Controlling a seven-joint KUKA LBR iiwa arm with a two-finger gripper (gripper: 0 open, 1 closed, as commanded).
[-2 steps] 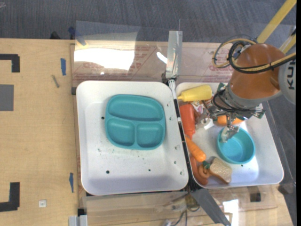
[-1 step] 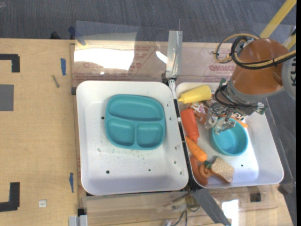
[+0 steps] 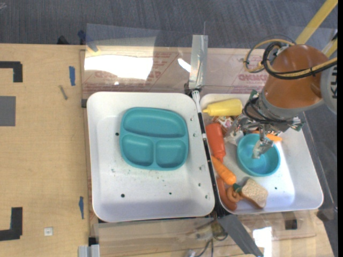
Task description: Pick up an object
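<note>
- At the far left of the frame, a tan wooden bench top (image 3: 37, 159) is seen, marked with black square outlines and short strips of blue tape (image 3: 72, 75).
- Along the upper middle, a clear plastic sheet (image 3: 134, 68) is laid flat; faint reddish printing is carried on it, but the lettering is too blurred to be read.
- In the centre left, the left shallow white bin (image 3: 107, 197) is occupied by a teal three-compartment plastic plate (image 3: 154, 138), lying flat; small dark specks are scattered on the bin floor below it.
- A grey metal divider post (image 3: 198, 63) is seen standing at the upper end of the seam between the two bins.
- In the right shallow white bin (image 3: 300, 191), a yellow squeeze bottle (image 3: 222, 108) is laid on its side at the upper left corner.
- Below it, an orange carrot-shaped toy (image 3: 216, 141) and a second, smaller orange piece (image 3: 225, 171) are lined along the left wall.
- At the lower middle of that bin, a tan sponge-like block (image 3: 255, 193) is resting beside a reddish-brown piece (image 3: 230, 197).
- A small teal round bowl (image 3: 259, 155) is placed in the middle of the right bin.
- The two-finger gripper (image 3: 262, 146) is positioned over the bowl's interior, under the orange band of the arm (image 3: 292, 76); whether the claw is released or clenched cannot be told, and nothing is seen held in it.
</note>
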